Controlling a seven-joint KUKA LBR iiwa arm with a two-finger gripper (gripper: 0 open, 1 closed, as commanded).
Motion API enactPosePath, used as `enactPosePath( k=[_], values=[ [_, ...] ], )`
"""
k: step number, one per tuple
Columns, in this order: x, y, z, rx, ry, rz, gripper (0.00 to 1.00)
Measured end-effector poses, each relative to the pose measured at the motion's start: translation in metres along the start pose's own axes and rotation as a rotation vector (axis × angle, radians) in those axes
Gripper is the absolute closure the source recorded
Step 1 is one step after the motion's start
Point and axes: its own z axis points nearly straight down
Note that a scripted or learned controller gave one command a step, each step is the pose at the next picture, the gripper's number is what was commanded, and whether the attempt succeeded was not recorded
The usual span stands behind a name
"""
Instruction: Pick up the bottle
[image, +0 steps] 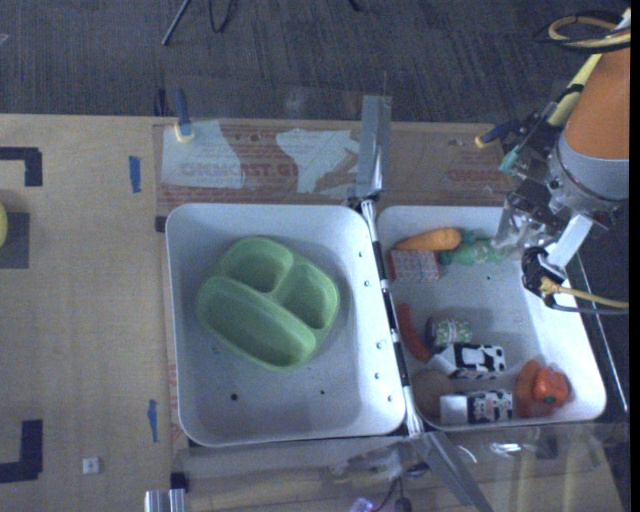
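Observation:
A small pale-green bottle (468, 251) lies on its side at the back of the right bin (570, 340), just right of an orange carrot (430, 240). My gripper (513, 234) hangs over the bin's far right corner, close to the bottle's right end. Its tip is blurred against the bin wall, and nothing can be made out in its hold. The grey arm with its orange band (605, 110) comes in from the upper right.
The right bin also holds a reddish box (414, 265), a red pepper (411, 332), a small can (450, 331), two cow-patterned cartons (470, 360) (480, 406) and an orange toy (543, 386). A green divided plate (268, 300) lies in the left bin (200, 400).

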Motion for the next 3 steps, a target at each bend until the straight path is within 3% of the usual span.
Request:
enactPosePath(
  k=[1,2,3],
  values=[
    [0.029,-0.031,-0.012,0.002,0.0,0.235,1.0],
    [0.032,-0.033,0.098,0.005,-0.001,0.377,1.0],
    [0.009,-0.061,0.096,0.007,-0.002,0.674,1.0]
  ],
)
